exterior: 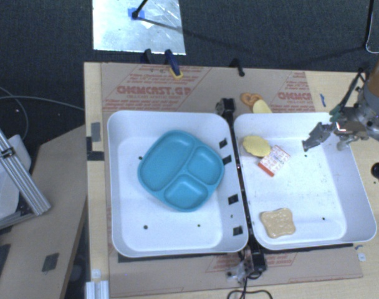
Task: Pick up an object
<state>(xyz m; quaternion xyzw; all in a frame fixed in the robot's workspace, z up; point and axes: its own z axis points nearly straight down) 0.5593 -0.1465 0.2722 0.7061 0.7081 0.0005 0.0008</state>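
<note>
Camera view shows the pincer [327, 137] spread open and holding nothing above the right bin [358, 195], where yellow piece [257, 146], packet [274, 161] and toast [277, 222] lie ungrasped; pickup remains undone.

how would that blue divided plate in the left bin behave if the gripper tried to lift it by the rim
The blue three-compartment plastic plate looks rigid, so it probably won't flex. It is wide and flat, so a rim grasp would likely let it tilt or swing. Its smooth surface may be slippery.
</note>
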